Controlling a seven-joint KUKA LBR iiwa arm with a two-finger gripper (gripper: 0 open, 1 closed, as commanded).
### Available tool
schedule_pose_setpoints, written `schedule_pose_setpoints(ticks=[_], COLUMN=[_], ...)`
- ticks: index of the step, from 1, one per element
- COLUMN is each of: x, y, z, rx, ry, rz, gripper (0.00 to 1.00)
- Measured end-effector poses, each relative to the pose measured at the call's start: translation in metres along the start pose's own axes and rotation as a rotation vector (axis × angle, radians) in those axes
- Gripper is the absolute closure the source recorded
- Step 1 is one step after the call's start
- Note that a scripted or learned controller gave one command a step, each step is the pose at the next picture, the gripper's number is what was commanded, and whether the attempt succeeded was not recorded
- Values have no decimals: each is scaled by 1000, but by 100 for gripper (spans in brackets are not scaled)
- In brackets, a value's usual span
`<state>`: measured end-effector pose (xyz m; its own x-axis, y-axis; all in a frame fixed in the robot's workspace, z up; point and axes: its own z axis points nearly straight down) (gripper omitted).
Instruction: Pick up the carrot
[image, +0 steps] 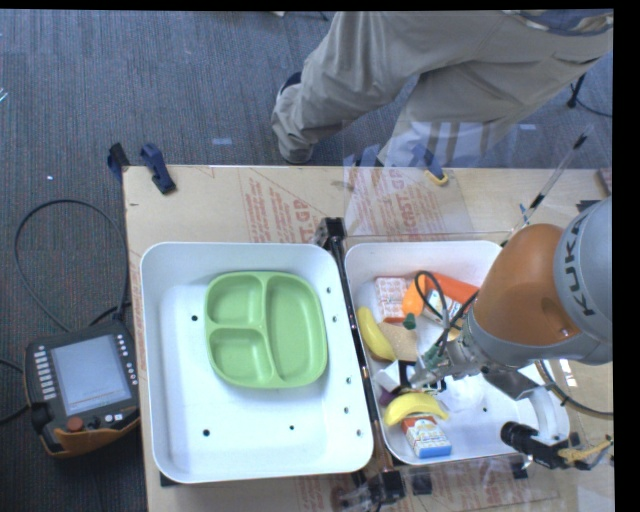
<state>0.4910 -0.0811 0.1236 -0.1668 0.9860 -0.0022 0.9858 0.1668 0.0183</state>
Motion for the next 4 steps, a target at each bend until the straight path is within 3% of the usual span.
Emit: schedule_pose_setpoints(ticks=[1, 2, 3, 4], x=[-13, -37, -37, -50], y=[34, 102, 101, 147], z=[14, 16, 18, 36], rx=[-24, -26, -28, 18], ry=[2, -2, -7, -2], rz=[217, 449, 444, 616], gripper=[100, 100, 0, 0])
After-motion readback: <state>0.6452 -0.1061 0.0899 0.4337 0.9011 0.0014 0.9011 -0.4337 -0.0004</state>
